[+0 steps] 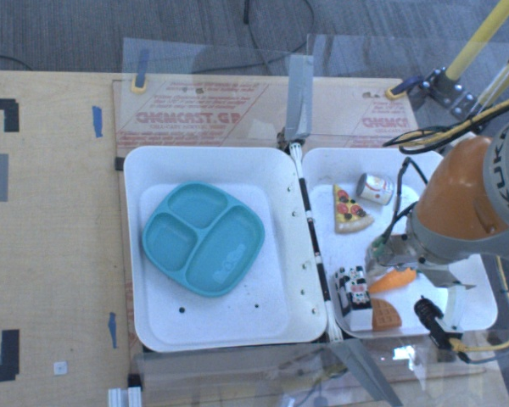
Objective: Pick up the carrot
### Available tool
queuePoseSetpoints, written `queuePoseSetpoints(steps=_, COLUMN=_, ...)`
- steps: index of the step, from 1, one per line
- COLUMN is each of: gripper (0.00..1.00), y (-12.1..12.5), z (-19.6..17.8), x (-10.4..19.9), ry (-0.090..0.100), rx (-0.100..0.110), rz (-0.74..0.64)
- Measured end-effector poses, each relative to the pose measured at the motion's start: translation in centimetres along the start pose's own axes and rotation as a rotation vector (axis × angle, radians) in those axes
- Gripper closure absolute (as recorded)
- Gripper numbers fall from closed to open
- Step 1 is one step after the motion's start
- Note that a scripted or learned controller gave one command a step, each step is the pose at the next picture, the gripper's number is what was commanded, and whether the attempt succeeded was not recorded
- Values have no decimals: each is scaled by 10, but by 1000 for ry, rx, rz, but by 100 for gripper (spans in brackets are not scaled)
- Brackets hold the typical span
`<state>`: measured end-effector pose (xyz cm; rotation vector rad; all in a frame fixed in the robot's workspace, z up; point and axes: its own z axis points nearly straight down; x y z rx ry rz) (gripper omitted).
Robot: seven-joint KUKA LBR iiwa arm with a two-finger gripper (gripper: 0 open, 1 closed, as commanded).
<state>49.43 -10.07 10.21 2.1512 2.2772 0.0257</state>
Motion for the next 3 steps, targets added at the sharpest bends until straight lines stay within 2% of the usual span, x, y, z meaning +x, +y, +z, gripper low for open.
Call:
queuePoseSetpoints(steps=1, gripper=100, y=-10, z=11, x=5, ry=-5, rx=1, rz=440)
queuePoseSetpoints(steps=2, gripper=100, y=-1, z=11, x=7, ry=-5, rx=5, rz=870)
queuePoseSetpoints(steps=3, gripper=100, y=-11, z=-82, x=41, ry=-16, rx=18, rz=1131)
